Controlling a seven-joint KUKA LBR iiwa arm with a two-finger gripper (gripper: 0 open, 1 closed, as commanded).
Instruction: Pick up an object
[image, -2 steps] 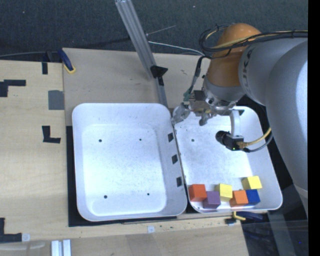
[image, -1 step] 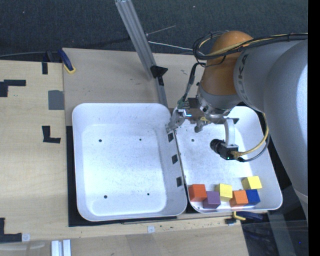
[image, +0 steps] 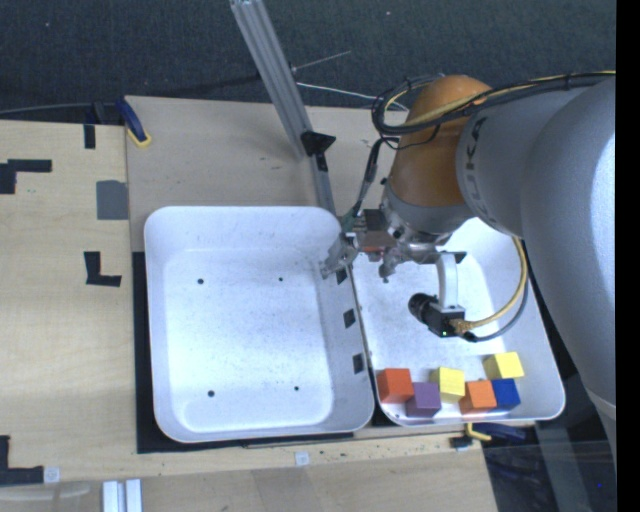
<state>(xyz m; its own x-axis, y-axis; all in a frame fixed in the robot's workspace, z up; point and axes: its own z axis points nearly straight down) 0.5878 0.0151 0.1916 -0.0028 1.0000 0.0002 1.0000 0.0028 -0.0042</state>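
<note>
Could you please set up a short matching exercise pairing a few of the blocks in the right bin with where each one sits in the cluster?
Blocks:
1. purple block
2. blue block
3. leftmost orange block
4. upper yellow block

Places:
A. at the left end of the cluster, beside the bin's left wall
B. farthest back on the right, just above the blue one
C. between the left orange block and the middle yellow one, at the front
D. at the right end, touching the second orange block

Pairs: 1-C, 2-D, 3-A, 4-B
</note>
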